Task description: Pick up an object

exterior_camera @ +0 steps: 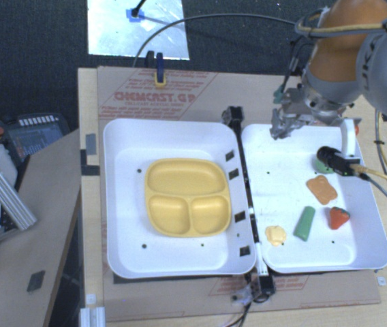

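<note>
A small pale yellow piece (274,234) lies near the right bin's (367,261) front edge, beside a green block (304,223), a red strawberry-like piece (338,216) and a tan piece (322,189). The cardboard (180,90) reads "CHEMCAST". The left bin (122,182) holds a yellow divided tray (183,196). The gripper (283,126) hangs over the right bin's far edge; its grip cannot be judged.

Cardboard-topped bench (180,94) bears two white bins (122,182).

Smooth, glossy white plastic bins (180,131) lie below the dull metal gripper (282,129); left of it, a matt yellow plastic tray (185,196); beneath, brown printed cardboard (156,95); farther off, a shiny foil-like sheet (139,19) on rough dark carpet (30,46)
</note>
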